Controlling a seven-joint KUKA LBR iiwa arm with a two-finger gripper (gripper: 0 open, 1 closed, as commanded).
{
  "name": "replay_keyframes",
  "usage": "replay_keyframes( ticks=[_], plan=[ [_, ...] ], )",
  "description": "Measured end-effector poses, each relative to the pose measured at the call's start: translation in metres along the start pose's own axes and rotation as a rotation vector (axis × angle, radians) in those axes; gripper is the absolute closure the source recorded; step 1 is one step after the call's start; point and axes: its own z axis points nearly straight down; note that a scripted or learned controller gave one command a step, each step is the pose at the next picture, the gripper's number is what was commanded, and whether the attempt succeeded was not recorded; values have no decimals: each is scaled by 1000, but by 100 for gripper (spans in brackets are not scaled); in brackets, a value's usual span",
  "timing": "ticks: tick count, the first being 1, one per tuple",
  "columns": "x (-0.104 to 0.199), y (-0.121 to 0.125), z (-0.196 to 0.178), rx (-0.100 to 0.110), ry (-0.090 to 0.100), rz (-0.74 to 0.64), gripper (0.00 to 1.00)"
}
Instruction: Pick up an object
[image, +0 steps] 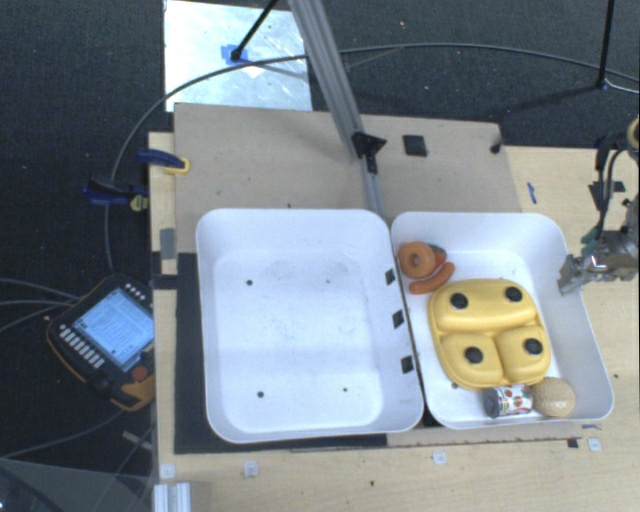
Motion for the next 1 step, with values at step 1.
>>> replay_keyframes(
  ticks=[1],
  plan=[
    [0,2,-41,0,0,-1,100]
  ],
)
